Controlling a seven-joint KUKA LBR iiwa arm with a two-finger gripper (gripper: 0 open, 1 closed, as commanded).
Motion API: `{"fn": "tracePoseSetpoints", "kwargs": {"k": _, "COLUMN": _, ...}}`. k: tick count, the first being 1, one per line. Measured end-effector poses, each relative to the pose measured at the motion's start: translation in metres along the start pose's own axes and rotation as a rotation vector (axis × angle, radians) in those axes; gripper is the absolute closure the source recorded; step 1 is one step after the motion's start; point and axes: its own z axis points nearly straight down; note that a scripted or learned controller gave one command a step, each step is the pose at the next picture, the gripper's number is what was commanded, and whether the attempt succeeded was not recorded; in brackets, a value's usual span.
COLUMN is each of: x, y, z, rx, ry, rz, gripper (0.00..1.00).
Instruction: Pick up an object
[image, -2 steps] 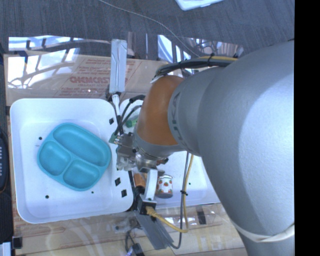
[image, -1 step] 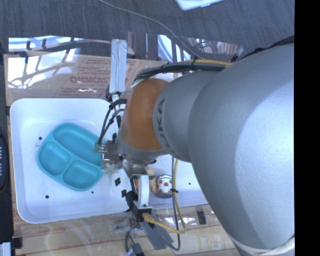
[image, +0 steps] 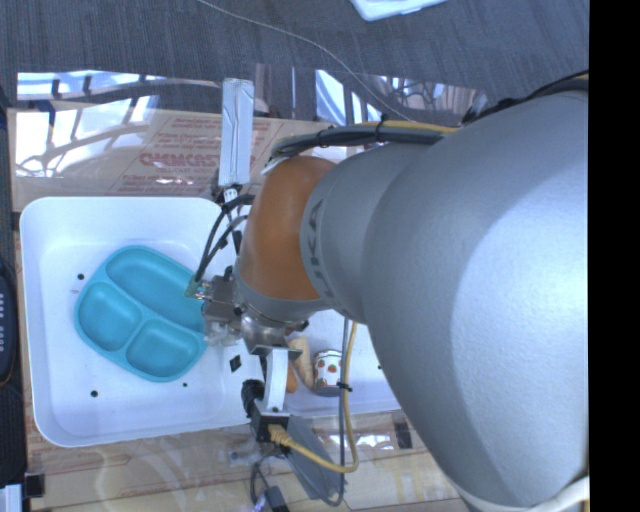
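arm (image: 450, 260) low over the bins, reaching for a pick

jaws hidden, so i cannot tell their state; next it needs a target, likely the blue plate (image: 140, 312) or small toy (image: 326, 370).

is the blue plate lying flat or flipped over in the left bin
Right side up: the light blue three-compartment plastic plate lies flat on the white left bin's floor, with its three hollow sections facing up.

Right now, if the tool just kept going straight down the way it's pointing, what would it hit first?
Probably the white bin floor by the blue divided plate, though the arm hides the tool, so I can't be sure.
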Motion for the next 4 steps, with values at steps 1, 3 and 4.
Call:
{"fn": "tracePoseSetpoints", "kwargs": {"k": 1, "x": -0.031, "y": 0.053, "z": 0.0, "rx": -0.001, "ry": 0.0, "rz": -0.169, "gripper": 1.0}}
{"fn": "tracePoseSetpoints", "kwargs": {"k": 3, "x": 0.006, "y": 0.039, "z": 0.0, "rx": 0.004, "ry": 0.001, "rz": -0.296, "gripper": 1.0}}
{"fn": "tracePoseSetpoints", "kwargs": {"k": 4, "x": 0.037, "y": 0.03, "z": -0.003, "rx": 0.0, "ry": 0.0, "rz": -0.223, "gripper": 1.0}}
